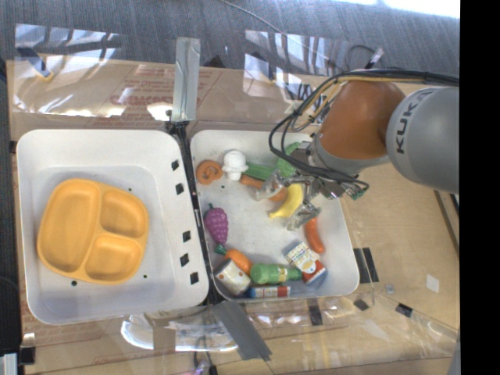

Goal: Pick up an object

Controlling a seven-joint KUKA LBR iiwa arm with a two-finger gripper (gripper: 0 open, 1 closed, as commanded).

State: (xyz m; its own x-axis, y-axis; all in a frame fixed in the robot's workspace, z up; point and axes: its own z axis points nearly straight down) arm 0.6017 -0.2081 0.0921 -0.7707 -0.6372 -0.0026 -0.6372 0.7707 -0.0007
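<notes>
Over the right bin (344, 268) I see my claw (301, 201) low beside one banana (289, 201); I cannot tell its state. Around it I count one purple grape bunch (216, 225), one white mushroom (233, 162), one donut (208, 172), two carrots. One yellow tray (92, 230) fills the left bin (31, 151).

Grey arm (426, 135) (orange band, black cables)

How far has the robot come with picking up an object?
Done: the gripper is down in the right bin, at the banana. In hand: nothing visibly lifted; the banana seems to lie among the other toys. Left: grasping and raising one object. The yellow tray sits in the left bin.
</notes>
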